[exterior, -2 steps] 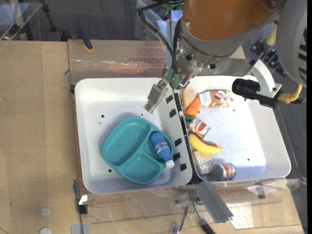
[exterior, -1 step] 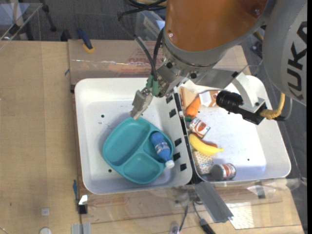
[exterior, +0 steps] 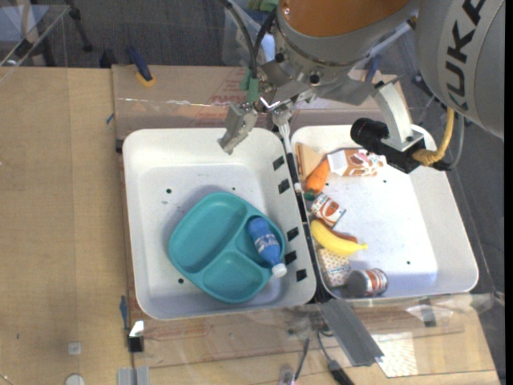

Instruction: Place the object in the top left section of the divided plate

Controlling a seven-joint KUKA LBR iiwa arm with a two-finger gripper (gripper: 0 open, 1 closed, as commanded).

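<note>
A teal divided plate (exterior: 204, 235) lies in the left bin (exterior: 148, 207), toward its front. A blue bottle (exterior: 264, 243) with a white cap rests in the plate's right-hand section, by the bin's inner wall. My gripper (exterior: 258, 128) hangs above the back edge of the bins, near the wall between them. It is open with nothing between its fingers (exterior: 235, 131), well behind the plate and bottle.
The right bin (exterior: 417, 215) holds an orange carrot (exterior: 318, 175), a small carton (exterior: 357, 163), a red-and-white box (exterior: 327, 208), a banana (exterior: 337, 239) and a can (exterior: 365, 281). The arm's bulk covers the upper right.
</note>
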